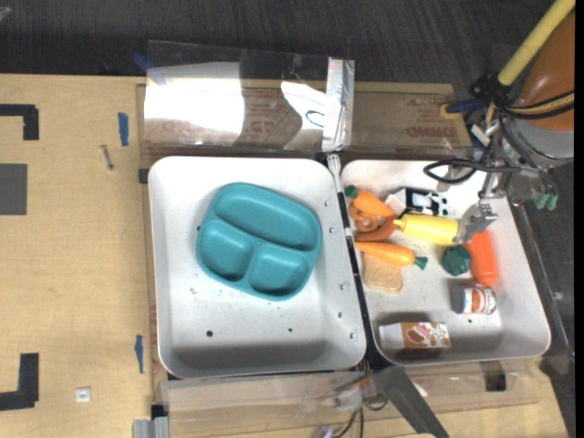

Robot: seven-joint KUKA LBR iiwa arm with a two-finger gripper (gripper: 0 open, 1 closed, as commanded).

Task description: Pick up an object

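The right bin [525,336] holds several small items. An orange toy [369,210] lies at its left, with a yellow cylinder [427,229] beside it and a carrot [387,254] over a tan slice [383,277]. A dark green piece [456,261] and an orange-red sausage shape [484,259] lie to the right. A small can [474,299] and a brown packet [420,335] sit nearer the front. My gripper [480,217] hangs over the bin's right part, just above the top end of the orange-red shape and right of the yellow cylinder.
The left bin [173,318] holds a teal divided plate [259,239]. A black-and-white card [425,199] lies at the back of the right bin. A clear taped panel [246,108] stands behind the bins. The arm and its cables fill the upper right.
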